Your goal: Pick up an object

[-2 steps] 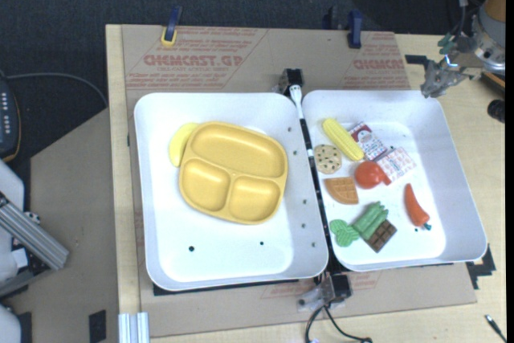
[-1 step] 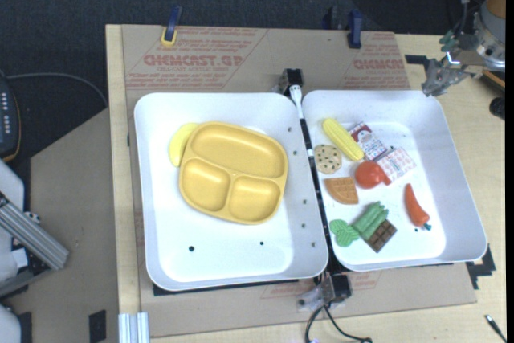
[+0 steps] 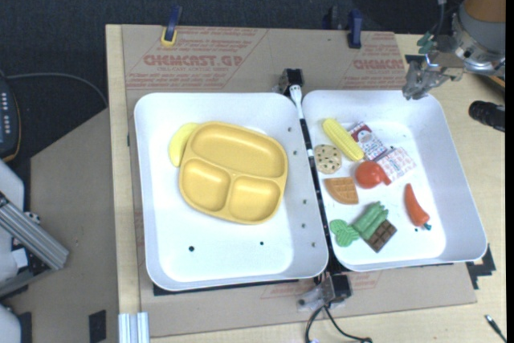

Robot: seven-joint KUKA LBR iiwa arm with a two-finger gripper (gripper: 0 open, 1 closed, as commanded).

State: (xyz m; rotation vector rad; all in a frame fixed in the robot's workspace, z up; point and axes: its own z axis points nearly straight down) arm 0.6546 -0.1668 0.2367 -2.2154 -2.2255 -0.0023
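Observation:
The right bin (image 3: 450, 173) holds several toy foods: a yellow corn cob (image 3: 341, 138), a cookie (image 3: 327, 158), a red tomato (image 3: 369, 174), a waffle piece (image 3: 341, 190), a green leafy vegetable (image 3: 361, 224), a chocolate bar (image 3: 382, 236), a red pepper (image 3: 416, 206) and two red-and-white packets (image 3: 365, 136) (image 3: 397, 163). My gripper (image 3: 418, 86) hangs over the far right corner of this bin, above its rim. It stands apart from every item and nothing is visibly in it.
A yellow divided plate (image 3: 233, 171) lies in the left bin (image 3: 161, 237), with a yellow banana-like piece (image 3: 180, 142) tucked at its left edge. Clamps (image 3: 169, 28) (image 3: 354, 26) stand on the board's far edge. A black divider (image 3: 305, 149) runs between the bins.

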